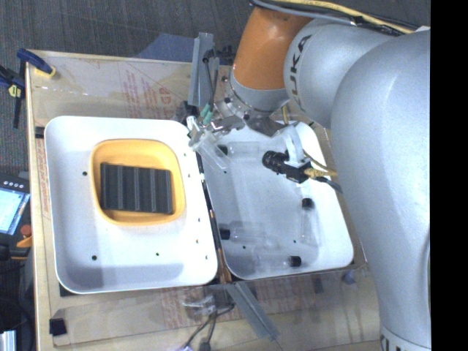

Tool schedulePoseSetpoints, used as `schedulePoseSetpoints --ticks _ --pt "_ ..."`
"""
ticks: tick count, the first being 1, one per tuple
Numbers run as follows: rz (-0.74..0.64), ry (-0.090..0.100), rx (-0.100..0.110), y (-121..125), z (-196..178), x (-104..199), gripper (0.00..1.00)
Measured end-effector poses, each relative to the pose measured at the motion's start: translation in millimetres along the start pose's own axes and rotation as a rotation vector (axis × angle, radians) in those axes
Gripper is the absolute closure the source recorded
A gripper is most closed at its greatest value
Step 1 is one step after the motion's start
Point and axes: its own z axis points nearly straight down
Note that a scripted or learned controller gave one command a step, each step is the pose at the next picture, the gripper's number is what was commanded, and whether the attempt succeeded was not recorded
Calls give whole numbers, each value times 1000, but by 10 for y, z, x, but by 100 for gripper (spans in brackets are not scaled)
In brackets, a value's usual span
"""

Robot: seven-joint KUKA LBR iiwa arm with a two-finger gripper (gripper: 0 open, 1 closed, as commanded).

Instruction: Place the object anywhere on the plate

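hand (pixel 207 134): over right bin's (pixel 333 251) far-left corner, grip state n/k | plate (pixel 137 180): yellow, ctr of left bin (pixel 66 254)

The left bin (pixel 66 254) holds a yellow plate (pixel 136 152) with a dark ribbed object (pixel 137 189) lying on it. The grey arm (pixel 365 115) reaches in from the right, its gripper (pixel 212 134) over the right bin (pixel 333 251) at that bin's far-left corner. Both bins sit on the worktop (pixel 110 72).

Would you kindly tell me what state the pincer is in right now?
Pincer: at the right bin's upper-left corner; open or closed cannot be told.
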Motion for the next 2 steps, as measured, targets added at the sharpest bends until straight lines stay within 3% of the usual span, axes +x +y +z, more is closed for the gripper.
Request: schedulePoseSetpoints --ticks 1,2 --pt "-289 1 1 -64 249 74 100" --pt "-289 1 1 -64 247 71 0"
